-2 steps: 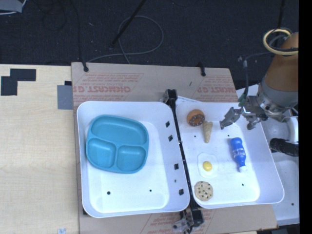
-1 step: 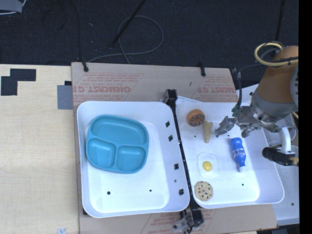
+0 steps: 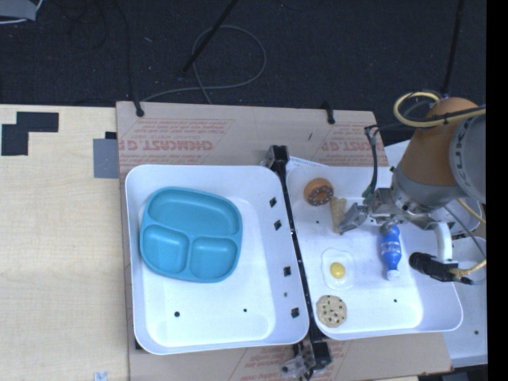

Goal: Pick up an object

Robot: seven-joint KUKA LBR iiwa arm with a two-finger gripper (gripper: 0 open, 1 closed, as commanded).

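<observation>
My gripper (image 3: 350, 220) hangs low over the middle of the right bin (image 3: 432, 312). Its tip points left, toward a small tan cone-shaped piece (image 3: 339, 207) just above it. A brown doughnut (image 3: 319, 191) lies at the bin's far left. A blue bottle with a white cap (image 3: 390, 250) lies just right of the gripper. In front of it lie a fried-egg toy (image 3: 337, 270) and a chocolate-chip cookie (image 3: 331, 310). I see nothing held in the gripper.
The left bin (image 3: 159, 324) holds a blue divided plate (image 3: 190, 234). A black divider (image 3: 291, 244) runs between the two bins. The arm's orange band (image 3: 432, 149) stands over the right bin's far right corner.
</observation>
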